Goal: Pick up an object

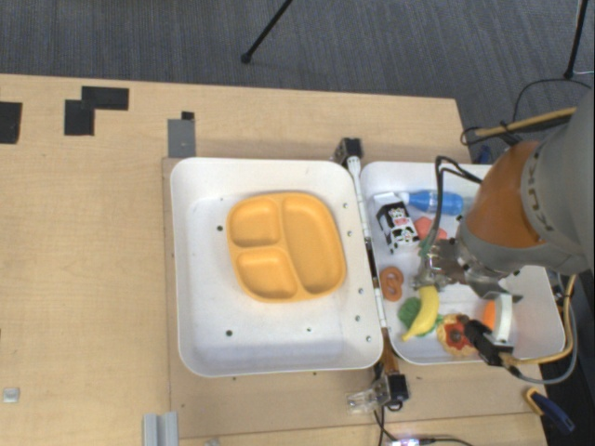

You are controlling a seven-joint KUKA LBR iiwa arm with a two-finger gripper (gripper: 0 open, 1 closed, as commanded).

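- The gripper (437, 269) reaches down into the right white bin (539, 340). It hangs from the grey arm (558, 193), whose orange band (497, 207) sits just above the wrist.
- Whether the fingers are open or closed cannot be told, because the wrist body hides them from above.
- Just below the gripper lies a toy banana (426, 311), yellow, with a green leafy piece (409, 312) touching its left side.
- Down and to the right of the gripper, near the bin's lower edge, sits a small orange and red toy (454, 333).
- Just to the left of the gripper, by the bin's left wall, lies a small brown ring-shaped piece (391, 282).
- Up and to the left of the gripper stands a small black and white toy car (398, 224).
- Above the gripper, towards the bin's far wall, lies a blue bottle-shaped object (437, 202), partly covered by the arm.
- Well to the left of the gripper, the left white bin (200, 342) holds a yellow divided plate (284, 245) with three compartments, lying flat near its middle.
- Both bins rest side by side on a light wooden bench (84, 277).
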